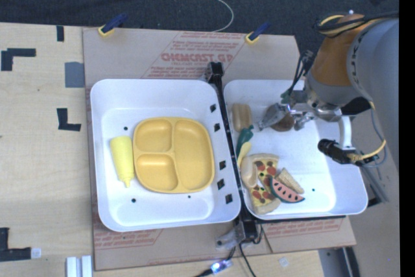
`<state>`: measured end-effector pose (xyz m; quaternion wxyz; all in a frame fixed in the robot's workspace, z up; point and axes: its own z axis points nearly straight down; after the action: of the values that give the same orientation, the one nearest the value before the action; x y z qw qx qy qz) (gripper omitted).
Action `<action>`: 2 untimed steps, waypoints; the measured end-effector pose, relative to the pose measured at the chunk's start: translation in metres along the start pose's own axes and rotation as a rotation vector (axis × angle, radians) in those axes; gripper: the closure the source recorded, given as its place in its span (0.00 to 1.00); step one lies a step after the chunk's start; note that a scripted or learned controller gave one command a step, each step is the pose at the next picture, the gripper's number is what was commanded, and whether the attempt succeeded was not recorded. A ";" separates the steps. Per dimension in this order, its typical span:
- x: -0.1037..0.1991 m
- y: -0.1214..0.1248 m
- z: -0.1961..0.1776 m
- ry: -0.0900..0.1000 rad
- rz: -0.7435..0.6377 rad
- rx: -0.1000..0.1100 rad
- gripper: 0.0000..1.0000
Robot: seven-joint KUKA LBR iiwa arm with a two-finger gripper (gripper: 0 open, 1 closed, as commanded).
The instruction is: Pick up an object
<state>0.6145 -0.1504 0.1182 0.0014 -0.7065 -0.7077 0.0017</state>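
- The pizza slice (259, 181) and watermelon slice (286, 189) are lying nearest the camera, at the front of the right bin (337, 201), touching each other.
- The gripper (280, 117) is hovering low in that bin's back half; whether its fingers are apart or together cannot be told.
- A brown object (283, 125) is sitting right beneath it, the likely target.
- The bread piece (242, 117) and green piece (245, 137) are lying just beside; the arm is probably needing a straight descent to avoid nudging them.
- The yellow plate (174, 154) and yellow bottle (122, 159) are resting in the left bin (104, 100).
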 end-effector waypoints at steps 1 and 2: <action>0.001 0.000 0.036 -0.001 -0.001 -0.002 0.00; 0.001 0.000 0.023 -0.002 -0.001 -0.004 1.00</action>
<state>0.6148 -0.1495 0.0949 -0.0004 -0.7061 -0.7081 0.0009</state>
